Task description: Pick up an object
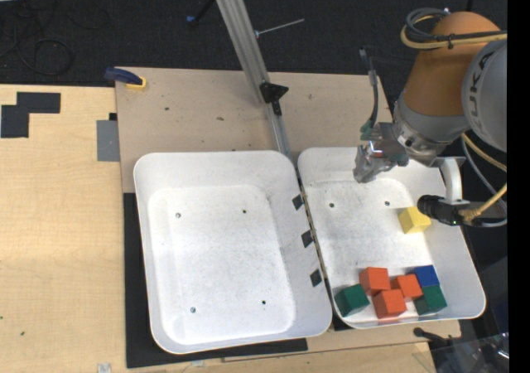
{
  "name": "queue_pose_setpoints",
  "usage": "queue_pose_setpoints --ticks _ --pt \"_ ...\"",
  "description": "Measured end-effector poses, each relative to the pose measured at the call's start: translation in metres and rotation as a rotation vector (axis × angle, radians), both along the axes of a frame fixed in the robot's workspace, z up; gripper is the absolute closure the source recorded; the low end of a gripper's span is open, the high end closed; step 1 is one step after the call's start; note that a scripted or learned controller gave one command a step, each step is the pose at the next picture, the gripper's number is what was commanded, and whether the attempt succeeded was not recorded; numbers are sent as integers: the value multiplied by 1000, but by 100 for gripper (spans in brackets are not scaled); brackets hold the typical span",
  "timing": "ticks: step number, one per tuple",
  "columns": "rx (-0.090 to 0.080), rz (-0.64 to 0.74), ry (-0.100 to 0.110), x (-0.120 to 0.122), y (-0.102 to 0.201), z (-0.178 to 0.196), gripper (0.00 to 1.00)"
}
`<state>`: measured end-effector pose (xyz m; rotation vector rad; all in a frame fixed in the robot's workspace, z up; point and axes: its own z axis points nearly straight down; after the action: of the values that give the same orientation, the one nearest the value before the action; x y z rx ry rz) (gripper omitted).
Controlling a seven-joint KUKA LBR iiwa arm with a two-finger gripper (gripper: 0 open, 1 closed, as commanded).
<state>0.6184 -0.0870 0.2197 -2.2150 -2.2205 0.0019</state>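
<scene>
I have the gripper (370,166) sitting over the far end of the right bin (348,160), close to its back rim. From this slanted view I cannot tell its state; nothing is visibly caught in it.

The blocks lie well apart from it. A yellow block (413,220) sits alone near the bin's right side, tilted a little against the wall. The rest huddle at the near end: three orange blocks (390,287), two green blocks (353,299) and a blue block (426,275), most of them touching.

I judge these to be light, rigid cubes with flat faces, not fragile, probably a bit slick. Opposite flat sides are the place to squeeze, square on, not across corners. The yellow one looks the easiest target since it has free space around it, though the wall crowds one side. The clustered ones leave little room beside them.

The left bin (157,168) is alongside.
</scene>
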Motion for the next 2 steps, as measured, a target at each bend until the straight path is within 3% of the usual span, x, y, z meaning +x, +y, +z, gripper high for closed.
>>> queue_pose_setpoints --ticks 2 --pt "0 1 2 -40 87 -4 100"
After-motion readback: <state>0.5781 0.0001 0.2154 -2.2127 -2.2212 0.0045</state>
